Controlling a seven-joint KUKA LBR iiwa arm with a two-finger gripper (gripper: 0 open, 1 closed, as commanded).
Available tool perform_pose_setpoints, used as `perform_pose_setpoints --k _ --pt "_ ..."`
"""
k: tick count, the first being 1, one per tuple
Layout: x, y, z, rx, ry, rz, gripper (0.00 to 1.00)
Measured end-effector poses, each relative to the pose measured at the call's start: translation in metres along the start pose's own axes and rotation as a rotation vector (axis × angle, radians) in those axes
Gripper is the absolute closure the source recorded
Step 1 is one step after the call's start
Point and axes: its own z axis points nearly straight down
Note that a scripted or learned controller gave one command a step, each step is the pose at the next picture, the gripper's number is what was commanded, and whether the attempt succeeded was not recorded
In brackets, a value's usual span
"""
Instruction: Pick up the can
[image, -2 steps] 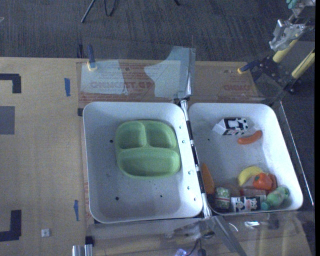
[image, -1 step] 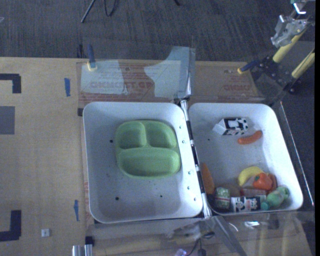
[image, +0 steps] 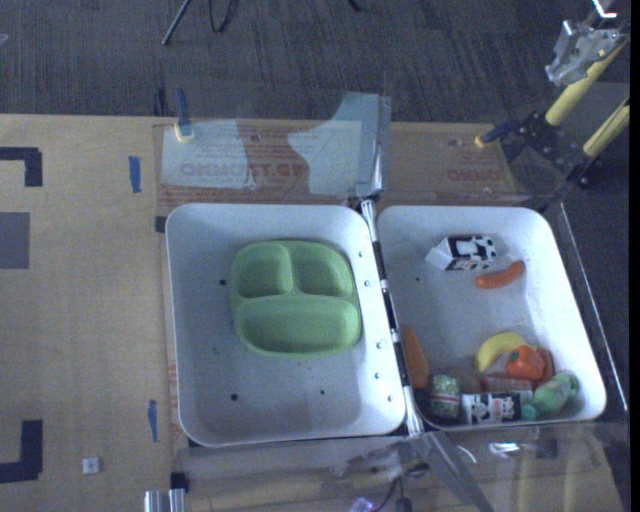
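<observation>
The can (image: 445, 396) is small, with a green and white label. It stands in the near left corner of the right bin (image: 560, 300). An orange carrot (image: 415, 358) lies just to its left against the bin wall. A cow-patterned carton (image: 497, 407) lies on its side, touching the can's right.
The right bin also holds a banana (image: 499, 348), a red-orange pepper (image: 528, 362), a green item (image: 556, 392), a sausage (image: 499, 275) and a second cow-patterned carton (image: 462, 252). A green divided plate (image: 295, 297) lies in the left bin (image: 200, 380). Yellow-handled clamps (image: 580, 90) stand at the far right.
</observation>
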Motion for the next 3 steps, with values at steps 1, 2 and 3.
perform_pose_setpoints --k 1,2,3 --pt "0.001 0.002 -0.012 -0.006 -0.004 -0.003 1.00" --pt "0.002 0.003 -0.024 -0.012 -0.008 -0.005 1.00" --pt "-0.021 -0.016 0.051 0.053 0.030 0.079 1.00"
